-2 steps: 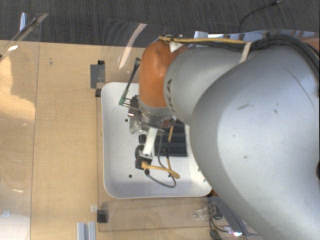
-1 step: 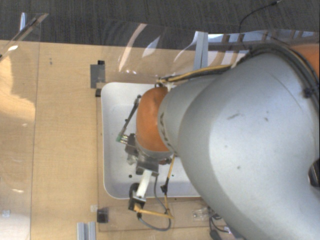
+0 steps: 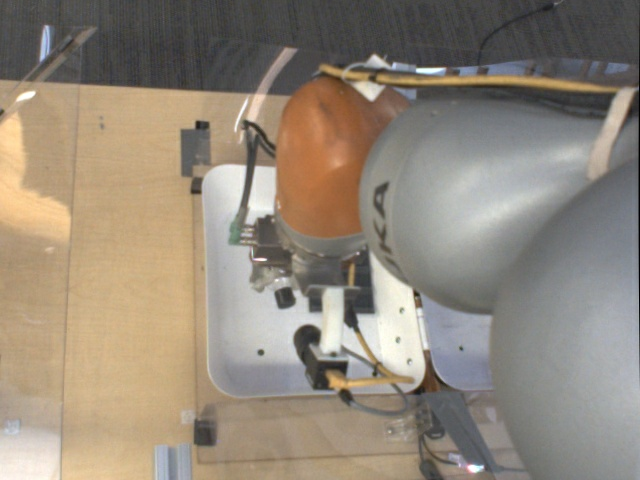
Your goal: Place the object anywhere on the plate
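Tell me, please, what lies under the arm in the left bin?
Bare white floor of the left bin shows around the arm. Whatever sits directly beneath its wrist is covered.

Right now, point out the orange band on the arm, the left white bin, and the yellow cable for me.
Orange band on the grey arm (image 3: 320, 163): camera view, on its rounded top surface.
Left shallow white bin (image 3: 232, 318): camera view, on its bare floor near the left wall.
Yellow cable (image 3: 480, 81): camera view, along its run over the arm.

This was a robotics lab or test cell. A grey industrial arm (image 3: 500, 198) with an orange band (image 3: 320, 158) reached over a pale wooden table (image 3: 110, 298) bearing shallow white bins (image 3: 225, 268), with loose cables (image 3: 375, 376), clear plastic guard panels (image 3: 60, 58), and dark office carpet (image 3: 250, 8) behind.
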Controlling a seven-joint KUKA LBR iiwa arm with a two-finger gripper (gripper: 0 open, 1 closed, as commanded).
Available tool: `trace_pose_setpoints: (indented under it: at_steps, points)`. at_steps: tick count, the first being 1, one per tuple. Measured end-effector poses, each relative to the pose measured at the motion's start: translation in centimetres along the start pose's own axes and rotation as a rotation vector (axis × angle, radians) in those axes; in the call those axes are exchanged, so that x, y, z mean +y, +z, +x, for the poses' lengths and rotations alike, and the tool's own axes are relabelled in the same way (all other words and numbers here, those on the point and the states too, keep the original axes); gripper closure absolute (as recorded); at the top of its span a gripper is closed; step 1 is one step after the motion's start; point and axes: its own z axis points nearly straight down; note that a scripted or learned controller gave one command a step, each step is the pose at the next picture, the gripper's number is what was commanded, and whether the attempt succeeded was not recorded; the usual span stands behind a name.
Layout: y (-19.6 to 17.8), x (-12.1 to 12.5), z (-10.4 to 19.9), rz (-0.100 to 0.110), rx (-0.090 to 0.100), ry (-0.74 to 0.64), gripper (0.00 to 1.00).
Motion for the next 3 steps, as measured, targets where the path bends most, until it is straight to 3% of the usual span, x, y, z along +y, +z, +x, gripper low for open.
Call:
trace_pose_setpoints:
  at_steps: [1,2,3]
  points:
    - [16.6,0.2,0.0,-0.003,0.006,0.407,1.0]
    - [5.7,0.1,-5.4,0.001,-0.001,0.319,1.0]
    - [6.7,5.5,-0.6,0.003,-0.003,0.348,1.0]
